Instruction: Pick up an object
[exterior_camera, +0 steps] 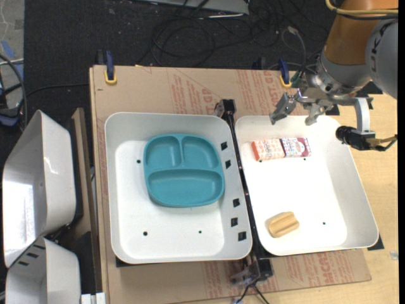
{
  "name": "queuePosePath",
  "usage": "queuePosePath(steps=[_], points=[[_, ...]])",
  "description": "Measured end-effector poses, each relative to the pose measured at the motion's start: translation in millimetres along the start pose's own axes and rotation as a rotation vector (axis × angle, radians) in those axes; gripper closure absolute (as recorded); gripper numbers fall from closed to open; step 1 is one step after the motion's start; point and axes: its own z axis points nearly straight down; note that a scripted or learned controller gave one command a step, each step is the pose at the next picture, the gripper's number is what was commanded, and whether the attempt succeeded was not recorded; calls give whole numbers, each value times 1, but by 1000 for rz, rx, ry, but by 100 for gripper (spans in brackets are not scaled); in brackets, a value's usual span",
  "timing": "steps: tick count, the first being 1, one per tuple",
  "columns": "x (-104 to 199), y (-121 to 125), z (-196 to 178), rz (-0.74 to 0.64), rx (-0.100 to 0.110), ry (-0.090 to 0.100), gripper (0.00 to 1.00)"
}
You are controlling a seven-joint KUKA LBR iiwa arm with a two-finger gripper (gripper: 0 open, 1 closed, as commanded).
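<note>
So far nothing was picked up: the end effector [297,111] hung open and empty above the right bin [354,189], near the snack box [280,149].

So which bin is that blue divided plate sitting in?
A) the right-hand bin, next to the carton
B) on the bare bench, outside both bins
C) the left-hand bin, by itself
C: the blue divided plate lies in the left-hand bin, while the carton and a tan bun-like piece lie in the right-hand bin.
</note>
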Motion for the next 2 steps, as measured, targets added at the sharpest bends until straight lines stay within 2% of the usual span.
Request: queuePosePath(steps=[1,2], points=[[0,2,-6,-1,-11,-1,0],[-3,-8,48,2,-5,0,0]])
